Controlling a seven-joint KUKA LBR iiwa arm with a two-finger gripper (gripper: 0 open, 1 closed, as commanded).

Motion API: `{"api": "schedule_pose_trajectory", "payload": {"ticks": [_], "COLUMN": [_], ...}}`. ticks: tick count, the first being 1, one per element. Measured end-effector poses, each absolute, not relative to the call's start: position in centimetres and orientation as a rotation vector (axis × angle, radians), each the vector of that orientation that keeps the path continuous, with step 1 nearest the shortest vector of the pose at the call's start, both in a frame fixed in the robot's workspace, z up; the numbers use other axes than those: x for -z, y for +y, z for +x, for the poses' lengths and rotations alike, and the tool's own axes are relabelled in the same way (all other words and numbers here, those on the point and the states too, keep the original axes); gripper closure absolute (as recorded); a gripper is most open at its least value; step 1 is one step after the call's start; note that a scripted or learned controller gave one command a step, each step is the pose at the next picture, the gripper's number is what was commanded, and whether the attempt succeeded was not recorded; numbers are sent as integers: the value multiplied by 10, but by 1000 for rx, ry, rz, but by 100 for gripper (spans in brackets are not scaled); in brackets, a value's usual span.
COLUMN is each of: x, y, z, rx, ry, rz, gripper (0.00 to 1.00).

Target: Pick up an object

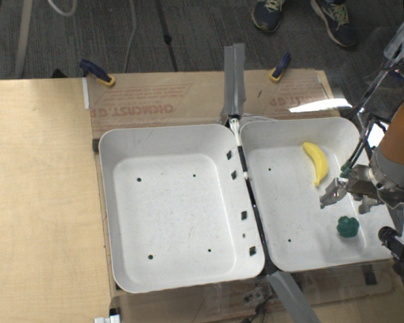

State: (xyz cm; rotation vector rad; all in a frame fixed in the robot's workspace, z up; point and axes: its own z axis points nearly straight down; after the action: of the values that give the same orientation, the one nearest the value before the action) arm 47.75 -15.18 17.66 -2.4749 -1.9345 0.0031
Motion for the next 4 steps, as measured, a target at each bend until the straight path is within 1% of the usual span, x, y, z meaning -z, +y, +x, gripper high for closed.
{"api": "schedule_pose_trajectory", "payload": {"ticks": [1, 2, 3, 4], "x": [-91, -167, -91, -92], "y": [-133, -181, -182, -193], "z": [558, 506, 572, 632], "rx": [-4, -3, -3, -3], "ry": [-1947, -2003, -1993, -1948], "rz": [-2464, -2420, -2428, -2465], "gripper": [0, 0, 0, 0]}}
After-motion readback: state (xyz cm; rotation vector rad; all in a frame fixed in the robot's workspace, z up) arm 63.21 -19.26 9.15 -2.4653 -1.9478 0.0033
